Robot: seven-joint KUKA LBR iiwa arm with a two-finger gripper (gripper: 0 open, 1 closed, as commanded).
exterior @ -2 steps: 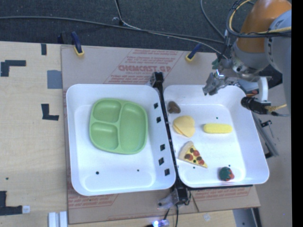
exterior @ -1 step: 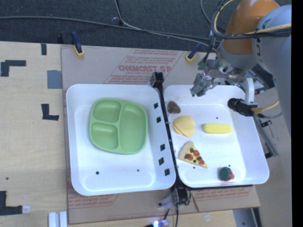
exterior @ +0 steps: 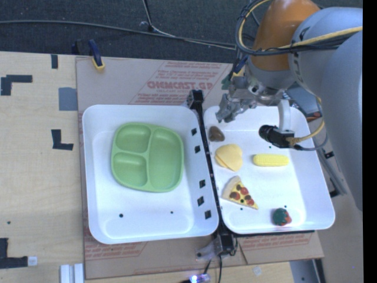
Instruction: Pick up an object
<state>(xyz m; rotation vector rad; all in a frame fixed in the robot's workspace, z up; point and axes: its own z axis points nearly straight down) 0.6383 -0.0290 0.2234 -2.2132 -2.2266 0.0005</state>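
The right bin (exterior: 312, 211) holds a small brown piece (exterior: 216, 134), a yellow taco-like shell (exterior: 228, 156), a yellow corn cob (exterior: 271, 160), a pizza slice (exterior: 239, 194) and a dark green and red piece (exterior: 281, 217). My gripper (exterior: 227, 114) hangs over the bin's far left corner, just above and right of the brown piece. Nothing shows between its fingers.
A green divided plate (exterior: 147, 157) lies in the left bin (exterior: 100, 217). A black divider (exterior: 203, 158) runs between the two bins. A black cylinder (exterior: 275, 136) on the arm hangs over the right bin, above the corn cob.
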